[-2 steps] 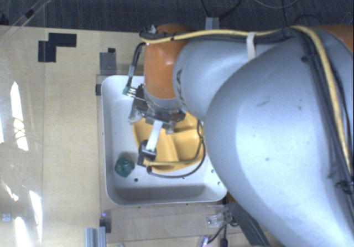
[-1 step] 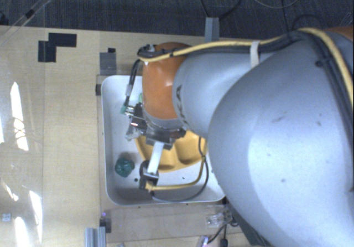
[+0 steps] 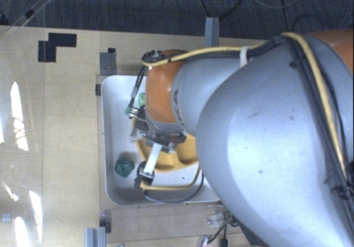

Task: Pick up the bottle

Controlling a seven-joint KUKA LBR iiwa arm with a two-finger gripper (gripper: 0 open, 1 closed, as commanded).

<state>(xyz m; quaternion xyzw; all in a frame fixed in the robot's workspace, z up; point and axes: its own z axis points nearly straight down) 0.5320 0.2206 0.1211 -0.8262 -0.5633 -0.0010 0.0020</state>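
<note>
Hung low inside the white bin (image 3: 113,129), jaws (image 3: 145,176) pointing at its floor near the front wall; open or closed, impossible to tell. Just left of them, apart, lay a dark green rounded thing (image 3: 124,166), perhaps the bottle, too blurred to be sure. Beneath the wrist, a yellow object (image 3: 180,157). Above, the grey arm (image 3: 265,129), covering most of the tabletop (image 3: 55,146)

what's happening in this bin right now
A grey KUKA arm with an orange band reaches in from the right and hangs low over the white bin. Its end effector points down near the bin's lower left part, close beside a small green object on the floor. A yellow item lies under the wrist. The arm covers much of the bin, and no bottle can be made out between the fingers.
</note>
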